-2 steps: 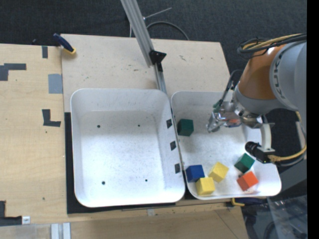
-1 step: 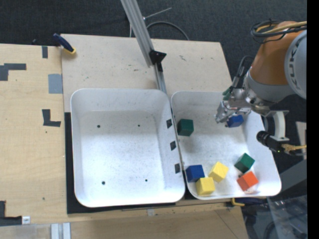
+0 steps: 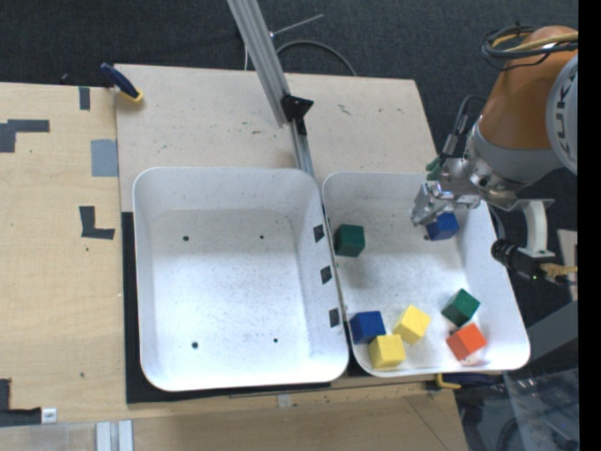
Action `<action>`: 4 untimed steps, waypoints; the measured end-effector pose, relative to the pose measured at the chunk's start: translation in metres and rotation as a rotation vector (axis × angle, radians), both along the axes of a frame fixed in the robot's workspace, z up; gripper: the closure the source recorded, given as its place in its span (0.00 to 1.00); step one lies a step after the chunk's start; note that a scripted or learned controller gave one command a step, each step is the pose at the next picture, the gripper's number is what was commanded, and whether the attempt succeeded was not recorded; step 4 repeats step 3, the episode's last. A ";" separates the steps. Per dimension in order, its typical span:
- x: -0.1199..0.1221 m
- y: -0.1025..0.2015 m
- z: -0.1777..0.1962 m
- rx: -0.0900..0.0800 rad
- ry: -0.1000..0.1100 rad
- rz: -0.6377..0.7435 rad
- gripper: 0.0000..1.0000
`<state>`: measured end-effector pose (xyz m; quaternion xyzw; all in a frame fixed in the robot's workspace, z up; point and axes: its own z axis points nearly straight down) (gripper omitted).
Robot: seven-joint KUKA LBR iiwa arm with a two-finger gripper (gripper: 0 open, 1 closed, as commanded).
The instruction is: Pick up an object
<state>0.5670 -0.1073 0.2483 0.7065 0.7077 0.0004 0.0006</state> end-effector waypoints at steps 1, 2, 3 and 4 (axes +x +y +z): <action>0.004 0.050 0.002 0.002 0.002 0.004 1.00; -0.001 0.108 -0.012 0.002 0.003 0.005 1.00; -0.016 0.159 -0.019 0.002 0.005 0.005 1.00; -0.016 0.159 -0.019 0.002 0.005 0.005 1.00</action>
